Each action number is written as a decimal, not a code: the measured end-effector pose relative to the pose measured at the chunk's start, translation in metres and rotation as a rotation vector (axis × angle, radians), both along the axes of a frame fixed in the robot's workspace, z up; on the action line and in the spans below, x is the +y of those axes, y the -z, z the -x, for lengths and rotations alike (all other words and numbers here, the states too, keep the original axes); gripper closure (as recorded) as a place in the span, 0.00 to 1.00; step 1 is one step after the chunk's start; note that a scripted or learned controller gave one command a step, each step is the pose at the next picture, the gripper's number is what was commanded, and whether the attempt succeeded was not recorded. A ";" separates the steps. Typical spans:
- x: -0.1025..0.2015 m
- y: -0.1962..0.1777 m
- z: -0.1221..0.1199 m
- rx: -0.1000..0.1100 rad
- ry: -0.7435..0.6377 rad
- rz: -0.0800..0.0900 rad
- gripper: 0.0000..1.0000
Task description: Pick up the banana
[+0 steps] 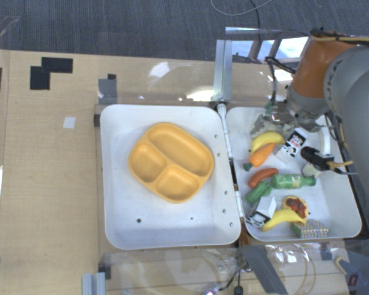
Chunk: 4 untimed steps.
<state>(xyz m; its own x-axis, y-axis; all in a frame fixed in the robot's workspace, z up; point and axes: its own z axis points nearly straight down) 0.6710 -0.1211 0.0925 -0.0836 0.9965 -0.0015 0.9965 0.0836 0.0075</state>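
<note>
Two yellow bananas lie in the right bin (350, 226). One banana (267, 139) rests near the bin's far left part, above an orange carrot (260, 155). The other banana (277, 220) lies near the front edge, beside a red-and-yellow toy (296, 206). My gripper (269, 124) hangs just over the far banana's upper side, open, with nothing between its fingers. The grey arm with its orange band (310, 66) comes in from the upper right.
The right bin also holds a red sausage (262, 175), a green bottle (292, 180), a green cucumber (257, 193) and a black-and-white card (293, 144). A yellow divided plate (170, 161) sits in the left bin (117, 220). A metal divider (232, 165) separates the bins.
</note>
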 end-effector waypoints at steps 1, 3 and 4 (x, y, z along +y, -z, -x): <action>0.001 -0.013 -0.003 -0.007 -0.005 0.001 1.00; 0.053 -0.136 0.025 -0.003 -0.048 0.000 1.00; 0.036 -0.199 0.035 -0.001 -0.254 0.002 1.00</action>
